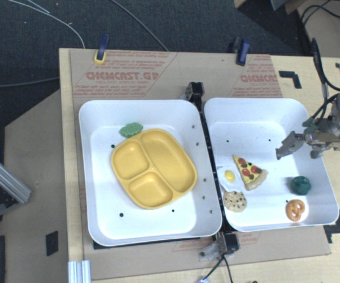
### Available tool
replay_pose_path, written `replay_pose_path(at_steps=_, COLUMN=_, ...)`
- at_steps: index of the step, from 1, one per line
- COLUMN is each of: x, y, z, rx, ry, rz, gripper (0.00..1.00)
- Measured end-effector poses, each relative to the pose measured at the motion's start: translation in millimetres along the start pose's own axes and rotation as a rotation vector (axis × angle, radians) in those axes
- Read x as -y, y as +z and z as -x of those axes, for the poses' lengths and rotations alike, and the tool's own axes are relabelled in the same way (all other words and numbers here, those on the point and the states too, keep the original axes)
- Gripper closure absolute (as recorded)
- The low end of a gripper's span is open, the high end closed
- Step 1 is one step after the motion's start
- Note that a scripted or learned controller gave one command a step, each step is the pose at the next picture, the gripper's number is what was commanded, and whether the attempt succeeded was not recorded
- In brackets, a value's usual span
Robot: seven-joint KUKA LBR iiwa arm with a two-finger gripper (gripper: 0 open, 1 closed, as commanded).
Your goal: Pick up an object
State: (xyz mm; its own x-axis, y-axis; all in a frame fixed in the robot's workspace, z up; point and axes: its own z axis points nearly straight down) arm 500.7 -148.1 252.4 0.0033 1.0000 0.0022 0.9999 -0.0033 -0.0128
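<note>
Two white bins side by side on the desk (69, 158). Left bin (93, 158) holds a yellow tray (153, 168) with three compartments, lying at a slant, nothing in the compartments. A green lump (131, 130) sits just beside the tray's upper left edge, touching or nearly so.

Right bin (258, 114) holds the small items. Pizza slice (249, 171) near the middle, tip pointing up-left. Fried egg (228, 175) just left of the pizza, touching or almost. Cookie (235, 201) below the egg, near the bin's lower left corner. Dark green ball (301, 185) toward the right wall. Pretzel (296, 209) just below the ball, near the lower right corner.

Gripper (299, 145) comes in from the right, over the right bin's upper right part. Jaws apart, nothing between them: one finger (289, 144) points down-left, the other is near the right wall. Gripper is above and right of the pizza, above the ball, apart from both. Height over the bin floor hard to tell.

Blue clamps (242, 50) at the board's top edge; black clip (195, 91) between the bins at the top.
</note>
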Motion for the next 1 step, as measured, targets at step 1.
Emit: replay_pose_path(at_steps=1, x=-2.4, y=-6.4, z=-0.5, rx=0.003, ry=-0.004, rz=0.013, gripper=0.00)
